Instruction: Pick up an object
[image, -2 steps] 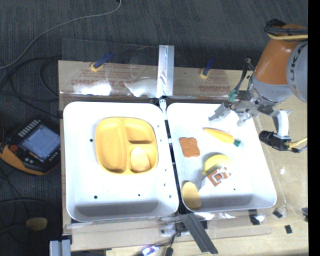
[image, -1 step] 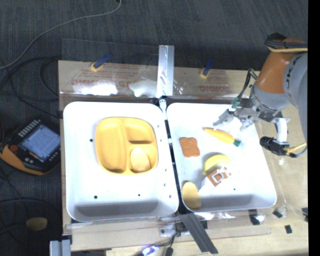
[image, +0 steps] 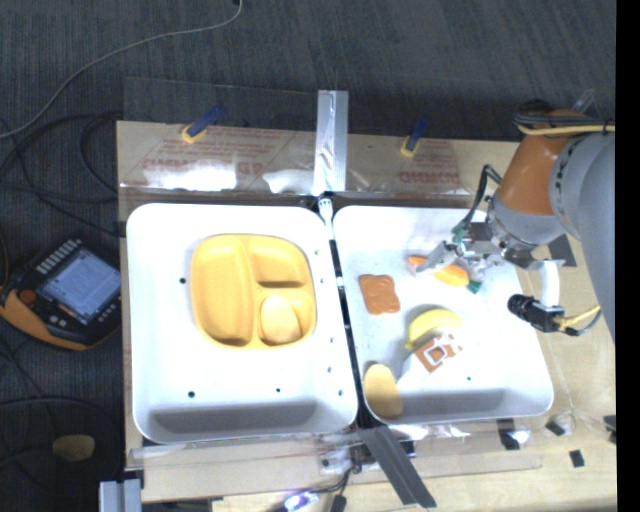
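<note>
My gripper (image: 458, 262) is down in the upper right part of the right bin (image: 520, 385), reaching in from the right. A small yellow-orange piece (image: 453, 275) lies right under or against it, partly hidden. A little orange piece (image: 415, 262) sits just to its left. Further down the bin lie a brown-orange flat piece (image: 378, 293), a yellow banana-shaped toy (image: 430, 323), a small orange and white block (image: 439, 353) and a tan oval (image: 381, 388) at the front left corner.
The left bin (image: 165, 400) holds a yellow divided tray (image: 252, 289). A black part of the arm with a cable (image: 530, 308) hangs over the right bin's right side. A handheld device (image: 70, 290) lies off the bench to the left.
</note>
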